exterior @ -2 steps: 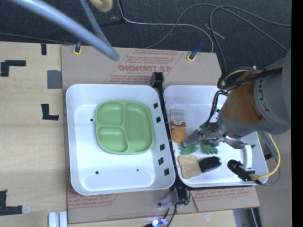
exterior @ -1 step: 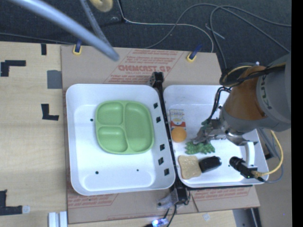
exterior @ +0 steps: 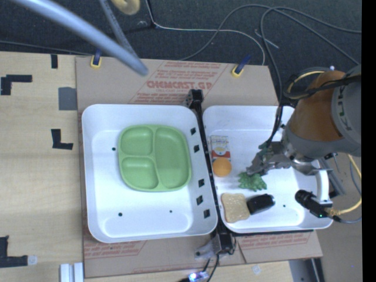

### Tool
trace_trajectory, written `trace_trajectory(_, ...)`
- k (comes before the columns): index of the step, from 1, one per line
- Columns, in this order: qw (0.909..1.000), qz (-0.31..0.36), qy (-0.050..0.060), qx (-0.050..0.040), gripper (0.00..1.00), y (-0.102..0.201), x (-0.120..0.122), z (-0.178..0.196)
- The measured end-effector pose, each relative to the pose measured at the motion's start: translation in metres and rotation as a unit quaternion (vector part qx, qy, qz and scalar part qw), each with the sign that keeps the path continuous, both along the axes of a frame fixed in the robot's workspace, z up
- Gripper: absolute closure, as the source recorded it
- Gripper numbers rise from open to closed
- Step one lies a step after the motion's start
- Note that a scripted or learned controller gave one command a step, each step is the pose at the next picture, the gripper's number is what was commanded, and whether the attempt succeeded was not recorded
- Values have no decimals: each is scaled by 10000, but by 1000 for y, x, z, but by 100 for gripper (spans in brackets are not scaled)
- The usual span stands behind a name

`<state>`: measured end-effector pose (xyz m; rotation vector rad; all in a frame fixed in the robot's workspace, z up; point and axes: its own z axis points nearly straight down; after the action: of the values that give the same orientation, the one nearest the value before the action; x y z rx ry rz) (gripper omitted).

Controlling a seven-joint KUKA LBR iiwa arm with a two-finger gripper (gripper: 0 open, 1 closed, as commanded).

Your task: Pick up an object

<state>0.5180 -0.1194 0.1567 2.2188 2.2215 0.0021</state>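
Observation:
The right bin (exterior: 235,119) holds a small white carton with a red label (exterior: 219,145), an orange ball (exterior: 221,167), a green leafy toy (exterior: 252,183), a tan bread slice (exterior: 234,207) and a black block (exterior: 259,203). My gripper (exterior: 258,165) hangs low over the right bin, just above the green leafy toy and right of the orange ball. Nothing shows between its fingers.
The left bin (exterior: 94,157) carries a green divided plate (exterior: 155,157). A black divider (exterior: 202,157) runs between the bins. The arm's orange band and grey body (exterior: 320,119) cover the right bin's right side. Cables lie behind the bins.

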Motion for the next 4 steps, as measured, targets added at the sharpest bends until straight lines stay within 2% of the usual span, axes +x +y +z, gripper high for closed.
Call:
trace_trajectory(1, 10000, -6, -6, -5, 100, -8, -6, 50)
trace_trajectory(2, 10000, 4, -8, -3, 100, -3, 3, 97)
trace_trajectory(3, 10000, 24, 13, 9, 100, 40, 34, 95)
trace_trajectory(4, 10000, 27, 19, 10, 100, 99, 57, 91)
